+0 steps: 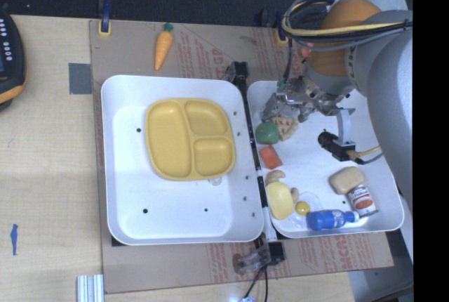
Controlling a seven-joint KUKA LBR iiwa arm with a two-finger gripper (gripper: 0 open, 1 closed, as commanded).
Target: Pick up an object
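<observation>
Two shallow white bins: left bin (126,223) carries a yellow three-compartment plastic tray (189,138); right bin (382,220) holds small items. Gripper (284,107) low at its far-left corner, just beside the green round toy (266,132). Step: closing in to grasp. Next: descend, close, lift. Finger spread: cannot tell.

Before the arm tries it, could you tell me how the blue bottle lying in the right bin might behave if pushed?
The blue bottle lies on its side and looks round, so it would probably roll. It looks like smooth plastic, likely slippery. The bin wall beside it may stop it.
</observation>
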